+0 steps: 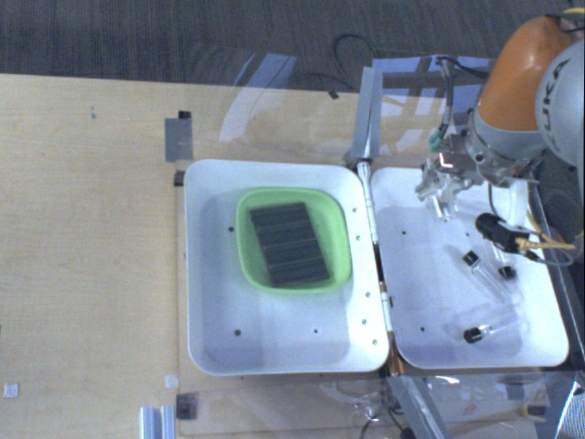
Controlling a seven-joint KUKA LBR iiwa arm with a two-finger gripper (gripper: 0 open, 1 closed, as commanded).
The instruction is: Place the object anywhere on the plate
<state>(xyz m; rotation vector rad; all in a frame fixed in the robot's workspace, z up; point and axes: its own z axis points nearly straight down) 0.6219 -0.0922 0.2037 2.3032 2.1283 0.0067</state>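
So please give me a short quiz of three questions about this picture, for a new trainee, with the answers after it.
1. True or false: the dark ribbed rectangular block lies on the square green plate.
2. Which white bin holds the plate? A: the left shallow white bin. B: the right shallow white bin.
3. Fill in: the two-finger gripper is over the far part of the ____ bin, near the small clear tubes with black caps.

Key
1. True: the block rests inside the plate's rim.
2. A.
3. Right.
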